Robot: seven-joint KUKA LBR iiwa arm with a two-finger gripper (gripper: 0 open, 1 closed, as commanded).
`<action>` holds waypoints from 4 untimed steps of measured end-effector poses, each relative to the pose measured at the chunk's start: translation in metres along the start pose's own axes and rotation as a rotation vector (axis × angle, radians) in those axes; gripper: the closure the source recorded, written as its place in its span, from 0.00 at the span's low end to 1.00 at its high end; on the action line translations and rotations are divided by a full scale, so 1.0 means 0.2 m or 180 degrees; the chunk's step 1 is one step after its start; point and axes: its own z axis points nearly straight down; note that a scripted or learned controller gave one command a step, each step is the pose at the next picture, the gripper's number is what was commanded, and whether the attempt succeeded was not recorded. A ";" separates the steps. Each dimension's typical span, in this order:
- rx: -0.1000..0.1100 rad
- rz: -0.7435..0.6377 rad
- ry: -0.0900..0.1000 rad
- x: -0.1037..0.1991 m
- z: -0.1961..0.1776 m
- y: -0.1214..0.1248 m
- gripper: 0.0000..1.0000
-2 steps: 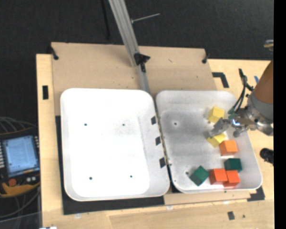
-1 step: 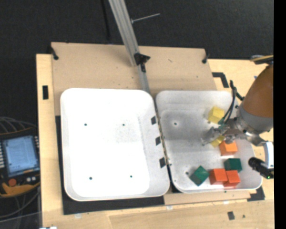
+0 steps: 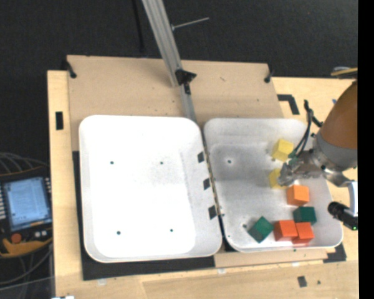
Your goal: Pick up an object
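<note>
Pale wooden bench (image 3: 143, 92) on dark floor, bearing two shallow white plastic bins. Left bin (image 3: 143, 185) offers open room. In the right bin (image 3: 237, 148), the gripper (image 3: 287, 173) sits low at a small yellow block (image 3: 275, 179); whether it clamps it cannot be told. Another yellow block (image 3: 283, 149) lies just beyond; orange cubes (image 3: 297, 195) and green blocks (image 3: 260, 228) crowd the near-right corner. No legible writing.

two yellow blocks (image 3: 283, 149), three orange blocks (image 3: 297, 195), two green blocks (image 3: 260, 228)
</note>
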 end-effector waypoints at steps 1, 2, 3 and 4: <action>0.0021 0.0001 0.0009 -0.03 -0.23 -0.02 1.00; 0.0028 -0.0016 0.0013 -0.04 -0.32 -0.01 1.00; 0.0030 -0.0051 0.0017 0.21 -0.36 0.11 1.00; 0.0029 -0.0051 0.0018 0.46 -0.38 0.22 1.00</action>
